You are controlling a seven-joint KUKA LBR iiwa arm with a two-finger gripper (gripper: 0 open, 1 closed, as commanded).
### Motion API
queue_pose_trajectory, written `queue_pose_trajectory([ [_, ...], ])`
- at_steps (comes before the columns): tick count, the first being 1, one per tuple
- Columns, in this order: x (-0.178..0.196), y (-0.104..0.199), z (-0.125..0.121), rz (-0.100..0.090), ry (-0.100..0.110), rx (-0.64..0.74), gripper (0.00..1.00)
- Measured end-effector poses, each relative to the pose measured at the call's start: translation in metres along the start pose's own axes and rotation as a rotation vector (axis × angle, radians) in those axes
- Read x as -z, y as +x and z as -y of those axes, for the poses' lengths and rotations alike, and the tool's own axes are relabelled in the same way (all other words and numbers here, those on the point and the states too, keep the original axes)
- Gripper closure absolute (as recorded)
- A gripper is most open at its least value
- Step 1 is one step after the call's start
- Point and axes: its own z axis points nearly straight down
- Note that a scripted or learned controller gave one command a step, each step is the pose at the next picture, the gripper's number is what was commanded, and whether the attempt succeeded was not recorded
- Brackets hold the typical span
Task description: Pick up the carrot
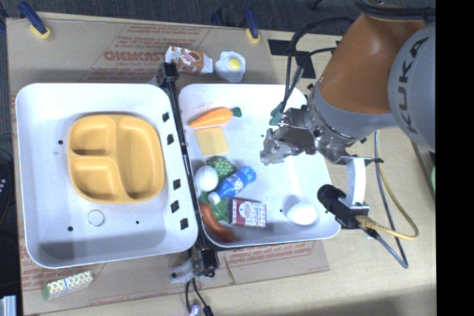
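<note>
The carrot (212,116) lies on its side in the right bin (255,96), near that bin's far left corner, its orange body pointing left and its green top toward the right. Just below it, touching or nearly so, lies a flat yellow cheese slice (211,140). The gripper (272,150) hangs over the middle of the same bin, well to the right of the carrot and apart from it; nothing sits between its fingers, and whether they are spread or pressed together cannot be told from this slant. Along the left side of the right bin, toward the near edge, crowd a green item (220,165), a white egg (206,178), a blue bottle (235,181), a red carton (247,213) and a sausage-like piece (215,224). A white cup (301,213) rests near the bin's near right corner. The left bin (37,159) carries a yellow divided tray (116,156) in its middle. On the bench beyond the bins stand a small carton (185,60) and a white-and-yellow egg piece (231,66).
</note>
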Motion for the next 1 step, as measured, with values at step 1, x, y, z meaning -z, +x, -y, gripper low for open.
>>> queue_pose_trajectory([
  [1,-0.0851,0.0094,0.0018,0.0,0.003,0.198,1.0],
])
